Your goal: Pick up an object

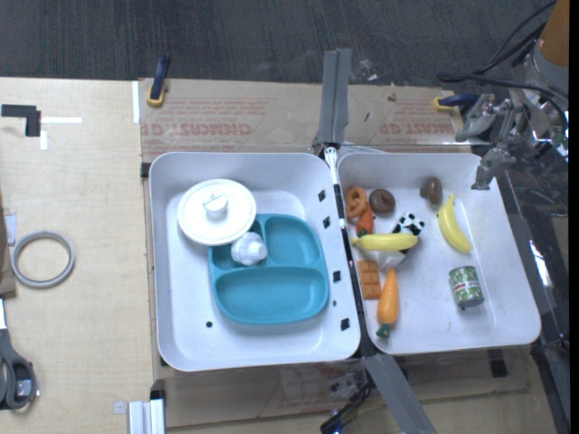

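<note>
The right bin (507, 328) holds a yellow banana (454, 226), a second banana (387, 240), an orange carrot (388, 301), a green can (466, 287), a small brown ball (431, 189), a chocolate donut (382, 201), an orange pretzel (355, 197), a black-and-white toy (410, 224) and an orange block (368, 278). My gripper (488, 163) hangs over the bin's far right corner, above and right of the brown ball and the first banana. Nothing is visible in its grasp.
The left bin (172, 315) holds a blue divided tray (269, 287), a white round lid (216, 212) and a crumpled white ball (248, 251). On the bench at the left lie a tape ring (41, 259) and scissors (14, 382). A clamp (159, 81) sits on the cardboard.
</note>
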Motion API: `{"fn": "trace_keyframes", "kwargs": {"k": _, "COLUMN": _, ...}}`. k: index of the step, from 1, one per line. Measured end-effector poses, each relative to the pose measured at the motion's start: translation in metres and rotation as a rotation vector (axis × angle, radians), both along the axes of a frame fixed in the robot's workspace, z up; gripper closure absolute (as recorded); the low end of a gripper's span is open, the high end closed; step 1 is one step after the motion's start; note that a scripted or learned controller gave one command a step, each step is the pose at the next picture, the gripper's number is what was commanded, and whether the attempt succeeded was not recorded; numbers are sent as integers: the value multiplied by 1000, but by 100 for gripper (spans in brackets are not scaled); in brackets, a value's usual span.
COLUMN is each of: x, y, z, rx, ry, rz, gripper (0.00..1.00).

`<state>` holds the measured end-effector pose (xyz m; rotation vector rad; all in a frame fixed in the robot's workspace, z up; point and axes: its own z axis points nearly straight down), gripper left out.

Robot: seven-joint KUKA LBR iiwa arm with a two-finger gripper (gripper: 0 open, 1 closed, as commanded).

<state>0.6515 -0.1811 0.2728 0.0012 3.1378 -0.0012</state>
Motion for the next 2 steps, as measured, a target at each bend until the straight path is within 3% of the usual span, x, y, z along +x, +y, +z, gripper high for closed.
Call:
{"fn": "trace_keyframes", "kwargs": {"k": 1, "x": -21, "y": -24, "z": -132, "rx": 0, "ry": 0, "rz": -55, "gripper": 0}}
{"fn": "trace_keyframes", "kwargs": {"k": 2, "x": -40, "y": -27, "z": -180, "rx": 1, "ry": 1, "rz": -127, "gripper": 0}}
